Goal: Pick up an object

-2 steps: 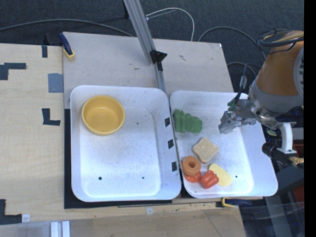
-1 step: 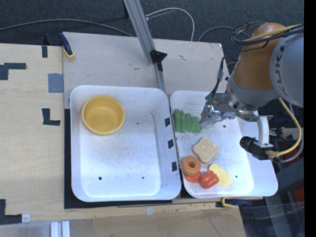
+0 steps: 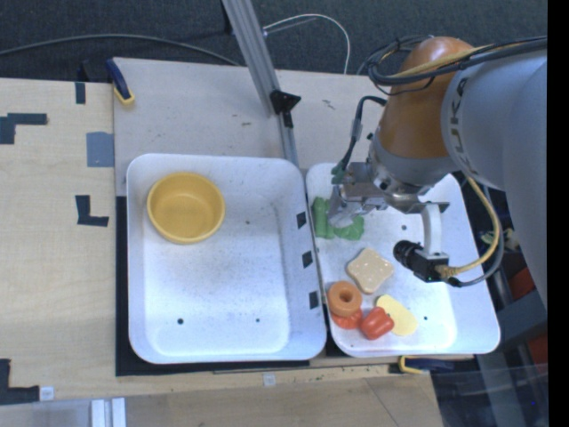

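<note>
My gripper [image 3: 342, 213] is low in the right bin [image 3: 462, 323], at its left side, directly over a green toy [image 3: 348, 229] that lies against the bin's left wall. Its fingers point down onto the green toy, and the wrist hides how they stand. Closer to the front of the same bin lie a tan bread slice [image 3: 370, 269], an orange doughnut [image 3: 344, 298], a red pepper [image 3: 375, 324] and a yellow piece [image 3: 402, 318]. The grey arm with its orange band [image 3: 427, 96] comes in from the right above the bin.
The left bin [image 3: 222, 327] holds a yellow bowl [image 3: 185, 205] in its back left corner. A grey metal pole [image 3: 258, 52] rises behind the bins. A black cable fitting [image 3: 418, 261] hangs from the wrist over the right bin.
</note>
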